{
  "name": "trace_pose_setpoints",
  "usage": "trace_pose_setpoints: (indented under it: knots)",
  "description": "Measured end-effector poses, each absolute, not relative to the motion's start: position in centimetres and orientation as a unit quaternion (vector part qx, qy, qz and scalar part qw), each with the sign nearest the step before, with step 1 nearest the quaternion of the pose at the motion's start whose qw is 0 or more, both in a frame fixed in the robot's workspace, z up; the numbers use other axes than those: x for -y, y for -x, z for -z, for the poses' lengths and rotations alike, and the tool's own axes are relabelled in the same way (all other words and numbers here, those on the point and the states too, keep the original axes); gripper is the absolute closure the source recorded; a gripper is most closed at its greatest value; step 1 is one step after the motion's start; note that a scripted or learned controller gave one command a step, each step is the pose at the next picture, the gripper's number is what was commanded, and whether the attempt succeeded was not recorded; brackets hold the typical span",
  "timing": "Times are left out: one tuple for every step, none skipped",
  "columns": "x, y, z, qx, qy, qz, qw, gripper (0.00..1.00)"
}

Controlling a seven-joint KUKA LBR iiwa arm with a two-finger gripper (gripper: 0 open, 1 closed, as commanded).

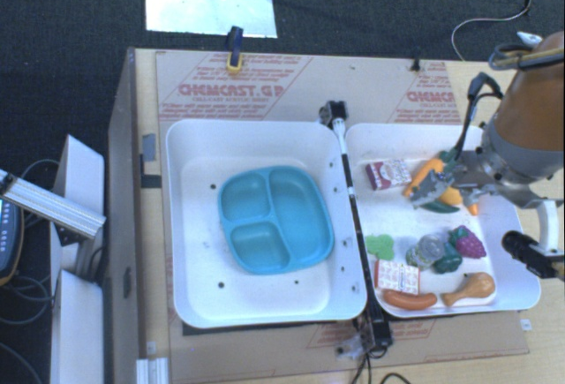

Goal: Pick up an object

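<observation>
The gripper [430, 189] is down in the right bin [521, 289], and its fingers are too blurry to tell. An orange toy [429, 171] touches it. A red box [388, 173] sits just beside.

Two shallow white plastic bins sat side by side on the bench. In the left bin [190, 197] lay a blue three-compartment plastic tray [275, 219], near its middle. In the right bin [521, 289], a red-and-white carton [388, 173] lay at the far left. At the near edge, a toy sausage [409, 299] lay left of a tan toy drumstick [470, 288], with purple toy grapes [468, 242] just behind the drumstick.
</observation>
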State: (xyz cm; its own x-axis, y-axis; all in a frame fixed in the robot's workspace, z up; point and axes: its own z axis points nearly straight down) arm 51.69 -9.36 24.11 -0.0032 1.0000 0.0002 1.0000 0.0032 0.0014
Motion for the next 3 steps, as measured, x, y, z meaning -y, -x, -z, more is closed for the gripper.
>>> trace_pose_setpoints:
  knots:
    - [16.0,-57.6,-20.5,-0.707,-0.707,0.0000,0.001,0.00]
    - [15.6,-59.8,-10.0,-0.708,-0.706,-0.0011,0.002,0.00]
    - [17.3,-56.8,-8.4,-0.707,-0.707,-0.0001,0.000,0.00]
